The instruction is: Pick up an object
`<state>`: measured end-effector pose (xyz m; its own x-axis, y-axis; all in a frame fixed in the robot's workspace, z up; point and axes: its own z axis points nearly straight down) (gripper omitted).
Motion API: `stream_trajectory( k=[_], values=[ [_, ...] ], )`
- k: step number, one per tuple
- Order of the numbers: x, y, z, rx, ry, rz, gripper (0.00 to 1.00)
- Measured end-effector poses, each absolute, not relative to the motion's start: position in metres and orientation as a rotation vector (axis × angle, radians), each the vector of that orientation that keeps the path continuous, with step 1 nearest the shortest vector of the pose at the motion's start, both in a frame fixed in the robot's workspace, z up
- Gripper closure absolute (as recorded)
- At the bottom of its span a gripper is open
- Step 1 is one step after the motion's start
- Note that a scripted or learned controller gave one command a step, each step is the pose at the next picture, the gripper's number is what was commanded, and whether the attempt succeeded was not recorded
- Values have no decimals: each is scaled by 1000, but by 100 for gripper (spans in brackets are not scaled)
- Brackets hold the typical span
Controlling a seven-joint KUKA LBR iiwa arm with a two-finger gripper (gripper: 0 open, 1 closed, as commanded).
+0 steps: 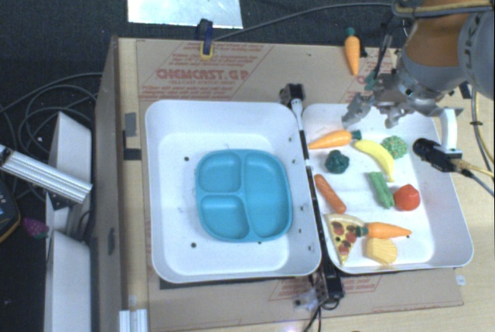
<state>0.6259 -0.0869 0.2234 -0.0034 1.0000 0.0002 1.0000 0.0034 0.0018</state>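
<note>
My gripper point(374, 114) hangs open over the far end of the right bin point(456, 234), and nothing lies between its fingers point(354, 113). Just below it lie an orange carrot point(332, 139), a yellow banana point(377, 155) and a light green broccoli point(395, 145). Nearer the front are a dark green broccoli point(336, 161), a red sausage point(330, 193), a green vegetable point(380, 189), a tomato point(407, 197), a pizza slice point(345, 234), a second carrot point(387, 230) and a cheese wedge point(380, 250).
The left bin point(174, 129) holds a blue divided plate point(243, 193). Another carrot point(352, 52) lies on the cardboard behind the right bin. A black clip point(292, 94) sits where the bins meet at the back. A black part point(433, 154) overhangs the right bin's right side.
</note>
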Motion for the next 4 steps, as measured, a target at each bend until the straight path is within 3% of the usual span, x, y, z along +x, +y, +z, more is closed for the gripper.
stream_trajectory(
  k=[1,2,3,4],
  values=[
    [604,-142,131,2221,2222,-3,0],
    [589,-181,84,2220,2221,-1,0],
    [590,-181,95,2217,2221,2,100],
    [590,-181,95,2217,2221,3,0]
  ],
)
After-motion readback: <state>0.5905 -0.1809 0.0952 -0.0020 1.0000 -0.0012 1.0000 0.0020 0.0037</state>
